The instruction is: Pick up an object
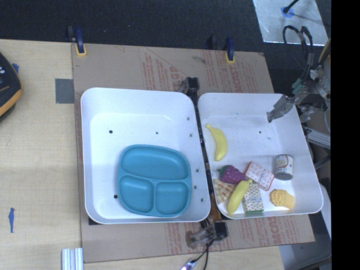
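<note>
End effector [277, 112], grip state unclear, hovers over right bin [242, 108]; banana [218, 142] and can [283, 166] lie apart.

Divided tray [153, 180] in left bin [93, 108]; banana [218, 141] and can [283, 166] in right bin [247, 103]

We take this for a robotics lab; two white bins [90, 151] sit side by side on a cardboard sheet [169, 66] clamped to a wooden bench [34, 167] with blue clamps [79, 43]; toy food [218, 142] fills one bin; loose cables [297, 35] lie on dark carpet [140, 7].
</note>
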Robot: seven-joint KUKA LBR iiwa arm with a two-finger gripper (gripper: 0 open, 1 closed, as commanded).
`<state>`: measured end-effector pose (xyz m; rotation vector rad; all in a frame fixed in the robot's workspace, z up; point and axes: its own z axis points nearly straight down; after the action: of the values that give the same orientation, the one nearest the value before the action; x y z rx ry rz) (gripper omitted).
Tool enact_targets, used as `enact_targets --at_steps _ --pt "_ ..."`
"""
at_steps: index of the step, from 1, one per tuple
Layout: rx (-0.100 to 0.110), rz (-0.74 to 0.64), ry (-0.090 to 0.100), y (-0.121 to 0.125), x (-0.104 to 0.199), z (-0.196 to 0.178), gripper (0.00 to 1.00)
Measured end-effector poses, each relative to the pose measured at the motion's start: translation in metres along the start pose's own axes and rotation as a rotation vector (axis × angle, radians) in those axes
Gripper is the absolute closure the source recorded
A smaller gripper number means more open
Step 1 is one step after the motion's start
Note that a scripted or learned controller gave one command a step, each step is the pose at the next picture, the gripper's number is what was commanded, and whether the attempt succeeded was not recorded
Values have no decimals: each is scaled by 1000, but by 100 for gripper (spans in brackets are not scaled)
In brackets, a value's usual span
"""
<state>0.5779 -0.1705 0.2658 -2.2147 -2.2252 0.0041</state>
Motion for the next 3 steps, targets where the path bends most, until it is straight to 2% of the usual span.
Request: enact_targets --at_steps 1,2,3 --pt "-2 1 -2 -36 -42 152 0" --pt "-7 3 -7 -80 64 146 0" --pt "-26 7 -11 -88 68 159 0"
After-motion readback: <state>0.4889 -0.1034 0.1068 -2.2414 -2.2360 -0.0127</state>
